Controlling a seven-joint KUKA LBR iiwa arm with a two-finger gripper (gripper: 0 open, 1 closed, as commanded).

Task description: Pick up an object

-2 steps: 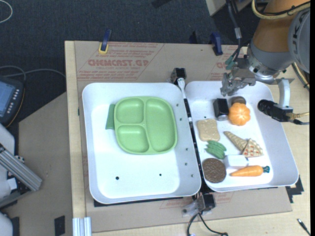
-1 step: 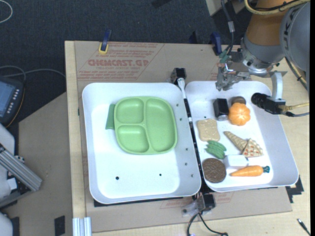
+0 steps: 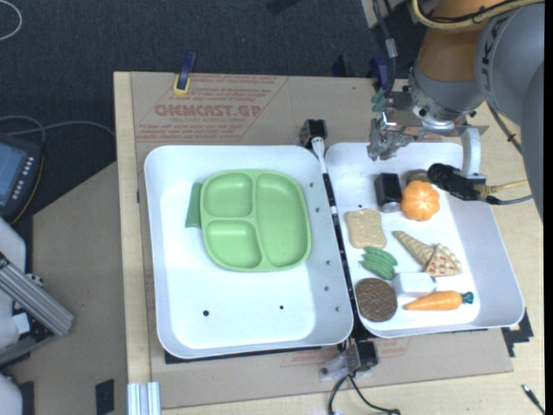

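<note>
The pincer point(image 3: 384, 143) hangs over the far edge of the right bin point(image 3: 501, 258), under the orange-banded arm point(image 3: 467, 41). Whether it is released or clenched cannot be told from here; nothing shows in its grip.

Just beside it, toward the camera, lies a small black block point(image 3: 388, 188), and next to that an orange point(image 3: 421, 201). Either could serve as the task's thing, and both lie loose on the bin floor. Further out come a cracker point(image 3: 365, 227), a green pod point(image 3: 378, 262), a cone point(image 3: 415, 247), a pizza slice point(image 3: 444, 262), a brown cookie point(image 3: 376, 299) and a carrot point(image 3: 436, 300).

The risks, as I judge them: the pincer sits close to the bin's far wall, so a straight descent may strike the rim or bare plastic rather than an object. The orange is round and may roll or squirt free if gripped off-centre. The flat pieces, cracker and cookie, offer little to grip. The things lie crowded, so a grab may nudge a neighbour or catch two.

The left bin point(image 3: 173, 301) holds a green divided plate point(image 3: 257, 220), its three compartments bare, with a darker green scrap point(image 3: 193, 206) showing at its left edge. Both bins rest on the counter point(image 3: 130, 232).
</note>
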